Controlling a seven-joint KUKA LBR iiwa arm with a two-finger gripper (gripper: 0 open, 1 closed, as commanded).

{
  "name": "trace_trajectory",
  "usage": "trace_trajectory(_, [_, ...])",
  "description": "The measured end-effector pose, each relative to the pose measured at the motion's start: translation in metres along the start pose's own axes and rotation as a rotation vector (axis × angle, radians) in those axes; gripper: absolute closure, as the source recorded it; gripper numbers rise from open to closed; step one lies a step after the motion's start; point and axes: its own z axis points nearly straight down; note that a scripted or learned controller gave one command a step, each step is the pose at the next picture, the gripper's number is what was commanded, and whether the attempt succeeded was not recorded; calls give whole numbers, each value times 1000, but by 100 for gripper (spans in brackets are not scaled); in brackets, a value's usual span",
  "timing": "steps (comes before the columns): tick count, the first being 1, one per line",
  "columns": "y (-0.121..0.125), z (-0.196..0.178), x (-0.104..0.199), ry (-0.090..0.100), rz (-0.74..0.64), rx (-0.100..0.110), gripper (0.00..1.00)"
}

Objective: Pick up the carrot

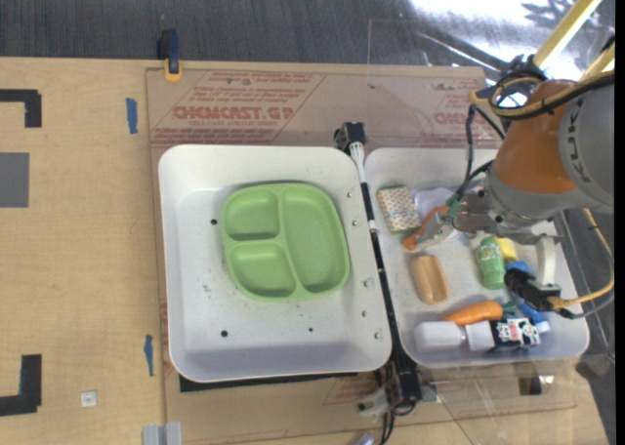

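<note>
The carrot (476, 313), orange and tapered, is lying at the frame's lower right; my gripper (451, 220) is hovering above-left of it, grip state unclear.

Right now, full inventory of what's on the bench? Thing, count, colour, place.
bins: 2, white, side by side on the bench
divided plate: 1, green, three compartments, middle of the left bin
carrot: 1, orange, lower part of the right bin, lying across
bread roll: 1, tan, centre of the right bin
waffle-patterned piece: 1, beige, top left of the right bin
small bottle: 1, green with yellow cap, right of the bread roll
white bottle: 1, white, lying along the front edge of the right bin
blue clamp: 1, blue and yellow, back edge of the bench
arm: 1, grey with orange band, reaching in over the right bin
hand: 1, low over the top of the right bin, apart from the carrot
</note>
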Motion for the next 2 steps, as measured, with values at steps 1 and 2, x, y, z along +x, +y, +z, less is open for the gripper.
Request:
trace_trajectory(1, [-83,8,-38,-2,-199,-5,0])
trace_trajectory(2, [-88,8,-18,-7,-405,-6,0])
